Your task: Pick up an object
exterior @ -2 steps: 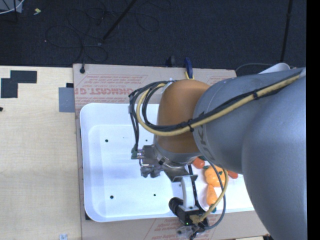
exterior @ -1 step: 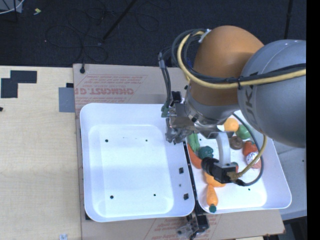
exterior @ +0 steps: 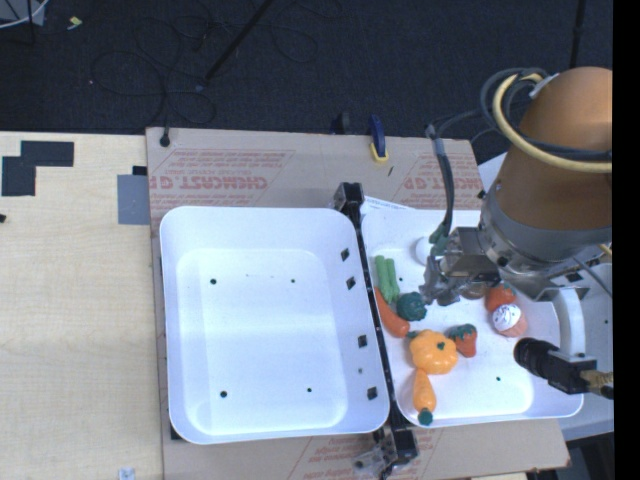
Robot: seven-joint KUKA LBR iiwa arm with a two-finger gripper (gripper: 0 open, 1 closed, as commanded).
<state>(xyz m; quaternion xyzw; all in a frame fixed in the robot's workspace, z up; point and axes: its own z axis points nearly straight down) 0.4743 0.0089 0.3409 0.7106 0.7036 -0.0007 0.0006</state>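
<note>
Teal toy (exterior: pixel 411 307) lies just left of the pincer (exterior: pixel 443 290).

Arm (exterior: pixel 560 158) cut off at the view's right edge, its bulk hiding the far right corner of the right bin (exterior: pixel 480 393). Tool (exterior: pixel 440 290) too dark and cluttered to tell the spread of its parts, or whether anything sits in them. Teal piece (exterior: pixel 412 307) just beneath the tool partly covered, shape unclear. Red and white item (exterior: pixel 505 314) half tucked under the wrist. Clamp (exterior: pixel 388 456) at the desk's near edge clipped by the frame. Cables (exterior: pixel 30 3) at the far left corner blurred, cut short.
</note>
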